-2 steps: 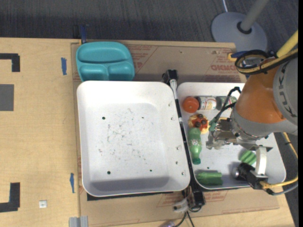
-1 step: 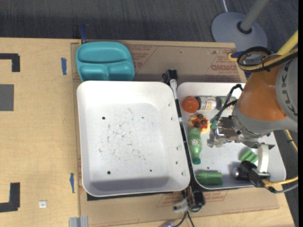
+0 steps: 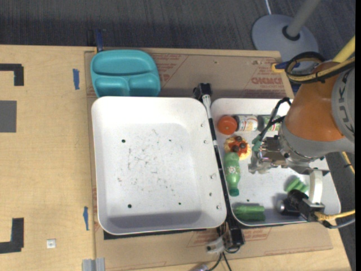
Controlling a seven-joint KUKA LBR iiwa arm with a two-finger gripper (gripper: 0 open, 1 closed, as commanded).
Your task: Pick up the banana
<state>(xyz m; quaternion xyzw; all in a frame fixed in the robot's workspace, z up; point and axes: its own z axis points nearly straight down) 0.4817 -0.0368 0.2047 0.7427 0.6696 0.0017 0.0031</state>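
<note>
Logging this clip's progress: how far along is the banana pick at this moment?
Nothing looks done. The arm hangs over the right bin, above an orange-capped bottle, green bottle and green cylinder. I can't make out a banana or a held object. Locating, grasping and lifting remain.

Single fixed overhead camera — slanted, both bins [image 3: 107, 151].
</note>
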